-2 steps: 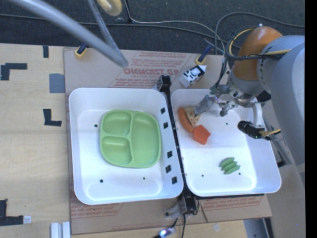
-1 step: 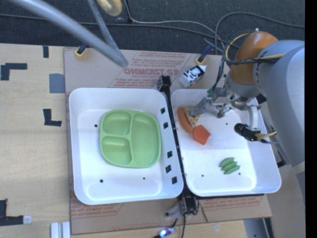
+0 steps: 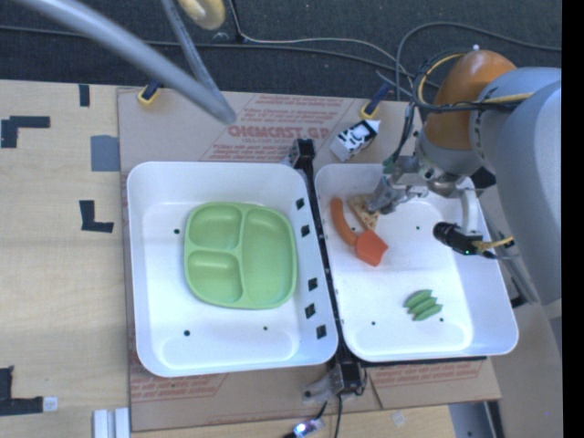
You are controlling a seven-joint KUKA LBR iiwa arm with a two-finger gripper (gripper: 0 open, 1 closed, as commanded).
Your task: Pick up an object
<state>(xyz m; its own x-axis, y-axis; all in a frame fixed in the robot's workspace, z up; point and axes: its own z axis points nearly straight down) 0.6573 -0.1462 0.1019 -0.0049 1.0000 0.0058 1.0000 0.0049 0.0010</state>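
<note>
Nearest in the right bin (image 3: 484, 331) lie green pea pods (image 3: 422, 304), apart from an orange block (image 3: 370, 247) touching a sausage (image 3: 341, 221). Beyond, the gripper (image 3: 383, 197) hovers over a tan piece (image 3: 366, 213); its opening is hidden. The left bin (image 3: 146, 272) holds a green tray (image 3: 241, 254).

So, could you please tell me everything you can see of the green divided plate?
The green divided plate is a pale green, plastic-looking tray with rounded corners and three compartments: a large one on the view's right and two smaller ones on its left. It lies flat, slightly turned, near the middle of the left bin, resting on the bin's floor. Nothing else touches it.
</note>
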